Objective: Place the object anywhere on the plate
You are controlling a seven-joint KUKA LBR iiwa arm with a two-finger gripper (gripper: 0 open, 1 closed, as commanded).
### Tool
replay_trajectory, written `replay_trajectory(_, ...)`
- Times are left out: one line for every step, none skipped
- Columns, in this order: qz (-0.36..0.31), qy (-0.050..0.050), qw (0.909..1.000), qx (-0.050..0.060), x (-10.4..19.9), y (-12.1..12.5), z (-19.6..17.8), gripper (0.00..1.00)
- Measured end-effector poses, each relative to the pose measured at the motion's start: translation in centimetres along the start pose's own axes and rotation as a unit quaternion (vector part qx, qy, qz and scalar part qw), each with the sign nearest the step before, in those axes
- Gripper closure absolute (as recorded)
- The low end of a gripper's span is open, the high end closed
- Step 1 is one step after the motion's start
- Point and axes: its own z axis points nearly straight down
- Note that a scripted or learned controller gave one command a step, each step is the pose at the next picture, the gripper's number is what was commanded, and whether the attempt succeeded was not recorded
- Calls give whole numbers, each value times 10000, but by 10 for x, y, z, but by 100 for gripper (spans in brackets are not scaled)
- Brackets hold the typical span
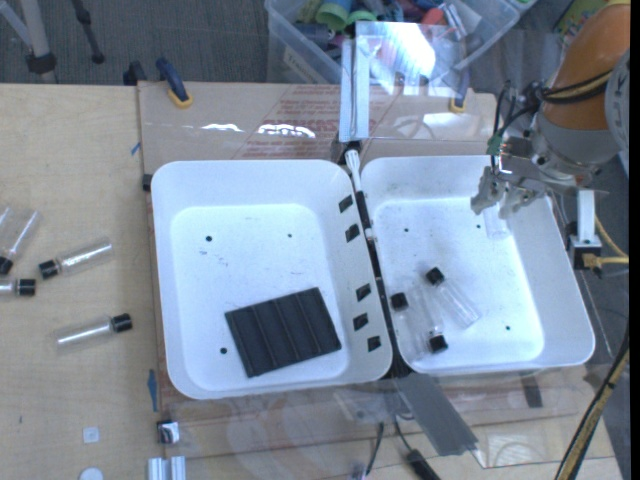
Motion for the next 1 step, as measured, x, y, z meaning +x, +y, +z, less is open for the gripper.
replay_trajectory(-691,2,9976,-18,62,25,-99,100)
